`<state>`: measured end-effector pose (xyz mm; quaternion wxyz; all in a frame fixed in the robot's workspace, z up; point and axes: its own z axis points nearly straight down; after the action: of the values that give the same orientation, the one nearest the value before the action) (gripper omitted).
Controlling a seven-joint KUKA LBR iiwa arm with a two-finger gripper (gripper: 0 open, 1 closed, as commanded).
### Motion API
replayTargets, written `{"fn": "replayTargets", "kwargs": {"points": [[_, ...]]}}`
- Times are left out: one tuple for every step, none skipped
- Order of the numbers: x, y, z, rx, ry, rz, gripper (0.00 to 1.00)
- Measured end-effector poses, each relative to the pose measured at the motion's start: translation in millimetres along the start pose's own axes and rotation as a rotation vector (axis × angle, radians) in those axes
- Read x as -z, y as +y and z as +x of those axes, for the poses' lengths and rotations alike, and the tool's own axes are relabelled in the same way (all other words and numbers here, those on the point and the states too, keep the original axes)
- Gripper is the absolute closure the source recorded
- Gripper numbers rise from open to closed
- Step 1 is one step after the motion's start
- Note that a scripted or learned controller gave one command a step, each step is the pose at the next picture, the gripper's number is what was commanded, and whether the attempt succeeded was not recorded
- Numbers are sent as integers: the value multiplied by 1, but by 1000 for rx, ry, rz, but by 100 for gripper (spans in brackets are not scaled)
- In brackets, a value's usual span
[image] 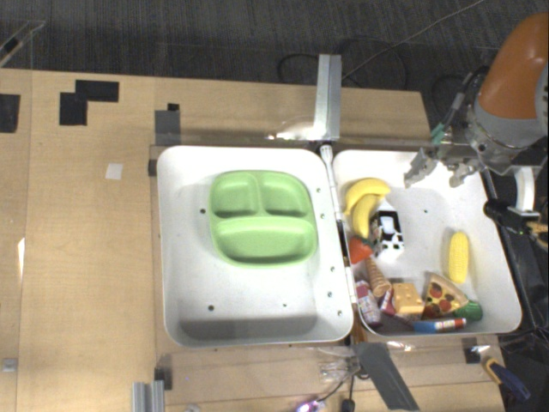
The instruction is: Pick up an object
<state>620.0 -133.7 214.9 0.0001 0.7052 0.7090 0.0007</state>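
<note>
My gripper (439,172) hangs over the far edge of the right bin (502,256), its two fingers spread open with nothing between them. Below it in that bin lie a yellow banana (364,198) at the far left, a black-and-white toy cow (389,232) beside it, and a yellow corn cob (459,257) toward the right. A pizza slice (444,294), a toast piece (407,298), an ice-cream cone (377,273) and a marker (439,324) crowd the near edge.
The left bin (184,307) holds a green divided plate (261,215) turned upside down. A metal post (329,97) rises behind the divide between the bins. Cables run along the dark floor at the back.
</note>
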Motion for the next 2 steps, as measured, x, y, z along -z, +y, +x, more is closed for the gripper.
{"fn": "replayTargets", "kwargs": {"points": [[-91, -19, 6, -56, -5, -40, 0], [-104, -12, 34, -29, -13, -53, 0]]}}
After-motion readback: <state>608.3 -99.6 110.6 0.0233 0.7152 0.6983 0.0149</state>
